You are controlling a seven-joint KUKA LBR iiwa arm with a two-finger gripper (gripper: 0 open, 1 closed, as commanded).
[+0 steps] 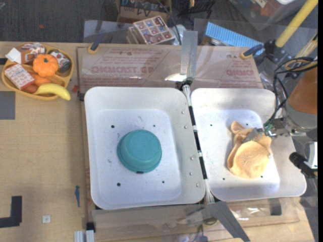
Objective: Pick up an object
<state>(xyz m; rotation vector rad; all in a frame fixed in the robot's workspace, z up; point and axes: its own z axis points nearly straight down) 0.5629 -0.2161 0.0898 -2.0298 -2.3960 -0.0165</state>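
Note:
A teal bowl (140, 150) lies upside down in the middle of the left bin (101, 105). In the right bin (217, 105), right of its centre, lies a crumpled tan cloth (247, 155). My gripper (263, 131) reaches in from the right, low over the right bin. Its tip is at the cloth's upper right edge, where the cloth bunches up. Whether it touches the cloth is unclear. The arm's orange band (307, 96) sits above and to the right of the gripper.
A yellow dish (35, 72) of toy food, with a banana and an orange pumpkin, stands on the bench at the far left. Cardboard (136, 67) lies behind the bins. Cables and a black fitting (303, 163) hang by the right bin's right rim.

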